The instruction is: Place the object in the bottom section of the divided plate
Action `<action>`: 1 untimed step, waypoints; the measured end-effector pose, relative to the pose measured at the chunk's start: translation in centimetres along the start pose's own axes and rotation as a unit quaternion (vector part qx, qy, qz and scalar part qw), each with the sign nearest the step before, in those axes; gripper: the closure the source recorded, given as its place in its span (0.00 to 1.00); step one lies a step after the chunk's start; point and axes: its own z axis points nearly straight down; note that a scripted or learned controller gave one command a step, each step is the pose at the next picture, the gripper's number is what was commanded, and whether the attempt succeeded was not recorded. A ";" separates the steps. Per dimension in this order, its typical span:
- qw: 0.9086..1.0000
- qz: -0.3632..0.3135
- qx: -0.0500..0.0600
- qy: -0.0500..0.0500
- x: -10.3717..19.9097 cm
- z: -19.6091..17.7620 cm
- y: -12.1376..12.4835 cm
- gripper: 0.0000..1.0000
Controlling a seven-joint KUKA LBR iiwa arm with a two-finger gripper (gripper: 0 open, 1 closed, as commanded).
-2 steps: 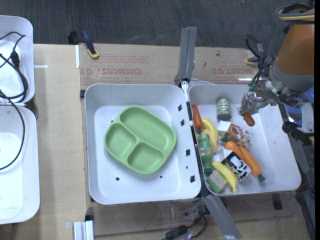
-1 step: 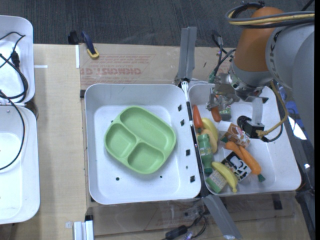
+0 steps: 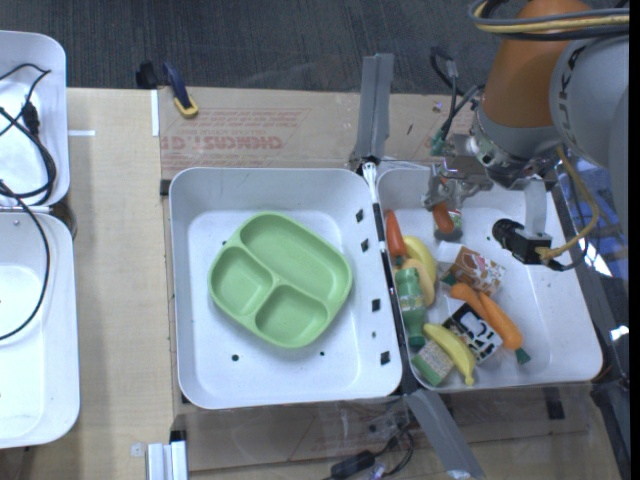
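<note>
I am hovering my jaws (image 3: pixel 446 206) over the right bin (image 3: pixel 560 363), near its top-left corner; I cannot tell their state. The plate (image 3: pixel 280 280) is lying in the left bin (image 3: pixel 200 368). I am judging one item should be gripped squarely.

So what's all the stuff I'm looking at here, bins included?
White bins: two, side by side on the bench.
Divided plate: one, light green, three sections, in the left bin.
Toy bananas: two, yellow, right bin.
Toy carrots: two, orange, right bin.
Green bottle: one, right bin, by the divider.
Clamp: one, blue and orange, bench's far edge.
Gripper: one, over the right bin's far end.
</note>
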 end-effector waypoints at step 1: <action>0.994 -0.111 0.001 0.000 5.3 2.6 -2.6 1.00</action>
